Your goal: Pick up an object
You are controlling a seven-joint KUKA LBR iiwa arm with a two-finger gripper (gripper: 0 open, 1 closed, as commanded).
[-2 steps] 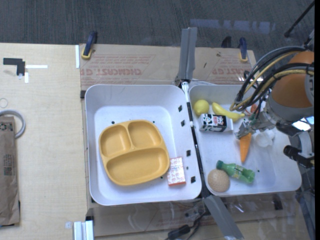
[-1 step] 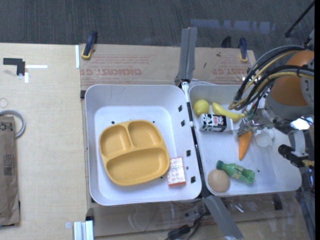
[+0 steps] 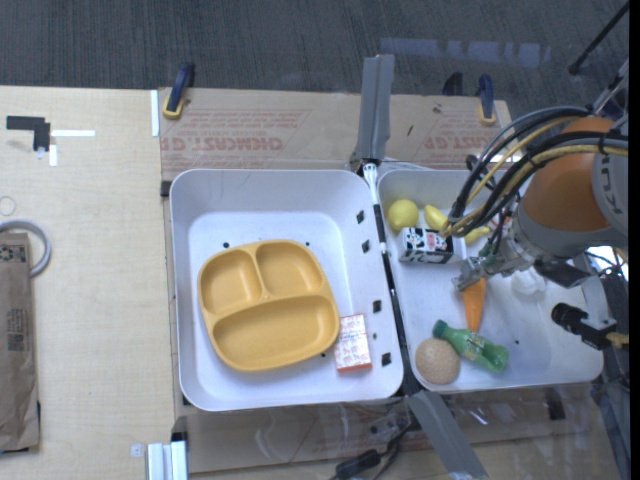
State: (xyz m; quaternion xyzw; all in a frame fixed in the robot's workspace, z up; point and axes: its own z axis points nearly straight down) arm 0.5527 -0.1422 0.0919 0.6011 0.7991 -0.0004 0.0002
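**Arm over the right bin, carrot under the wrist**

Seen reaching in above the right bin (image 3: 560, 368), the arm (image 3: 565, 193), orange band topmost, bundled cables arcing over it. Gripper (image 3: 487, 266) low at the wrist's left, just above the carrot (image 3: 472, 303). Finger state: cannot tell, metal parts there too cluttered and small to read. Possibly touching the carrot's upper end, though contact not clear.

Taking the carrot as landmark:
- Lying roughly upright in the view, thick end toward the gripper, tip pointing down.
- Up and to its left, a small black-and-white carton (image 3: 427, 245), lying on its side.
- Above that carton, a yellow lemon (image 3: 402, 214), with a banana-like yellow piece (image 3: 440, 218) just beside it.
- Below the carrot, a green toy (image 3: 476, 345), tilted, touching a tan round ball (image 3: 437, 361) at its left.
- Well to the left, in the left bin (image 3: 190, 298), a yellow divided plate (image 3: 268, 305), with a small red-and-white packet (image 3: 352, 342) at the plate's lower right edge.
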